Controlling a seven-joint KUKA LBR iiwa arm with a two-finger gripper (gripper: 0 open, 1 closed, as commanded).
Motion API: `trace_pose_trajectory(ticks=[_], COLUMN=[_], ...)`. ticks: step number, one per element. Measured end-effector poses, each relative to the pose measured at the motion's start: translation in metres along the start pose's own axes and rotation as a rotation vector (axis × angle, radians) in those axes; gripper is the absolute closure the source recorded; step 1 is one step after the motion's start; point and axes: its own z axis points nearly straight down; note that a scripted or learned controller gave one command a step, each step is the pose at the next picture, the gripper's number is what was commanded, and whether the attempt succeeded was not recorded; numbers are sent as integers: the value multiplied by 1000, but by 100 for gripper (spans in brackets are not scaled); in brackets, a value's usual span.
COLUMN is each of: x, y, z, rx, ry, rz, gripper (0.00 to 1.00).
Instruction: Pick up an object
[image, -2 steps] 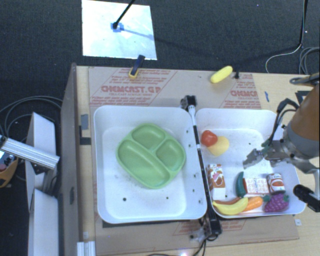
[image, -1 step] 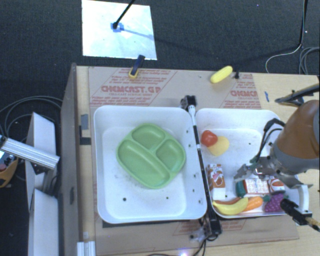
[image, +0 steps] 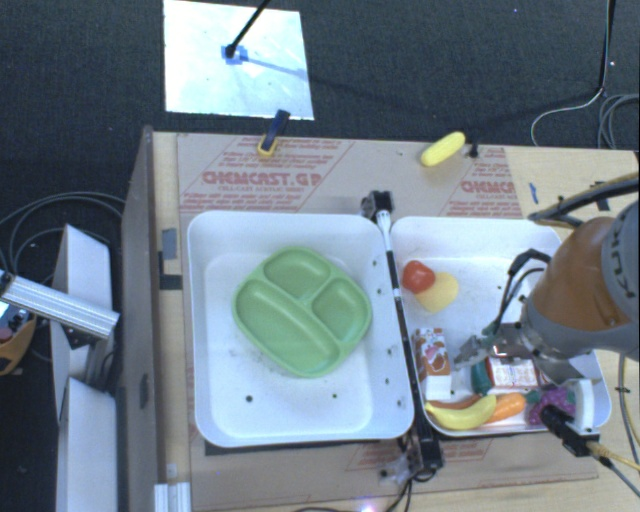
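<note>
My gripper (image: 478, 352), grip unreadable, hangs over one banana (image: 460, 412), one carrot (image: 508, 405), one tomato (image: 418, 275); one green plate (image: 302, 311) lies left

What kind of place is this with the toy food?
Probably a robot lab. A robot arm reaches over two white bins on a bench; the right one holds toy food like a banana, and cables lie on the floor.

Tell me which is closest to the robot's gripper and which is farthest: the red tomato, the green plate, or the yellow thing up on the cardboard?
Measured from the gripper in the right bin:
1. Red tomato, same bin, up and left of it.
2. Green plate, in the left bin.
3. Yellow thing, on the cardboard beyond the bins.
</note>
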Motion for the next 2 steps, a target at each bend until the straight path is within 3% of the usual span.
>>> trace_pose_trajectory(ticks=[1,2], x=[0,-16], y=[3,1], z=[-13,-122], rx=[-6,-2], ry=[1,5], rz=[-1,-5], gripper=[100,100])
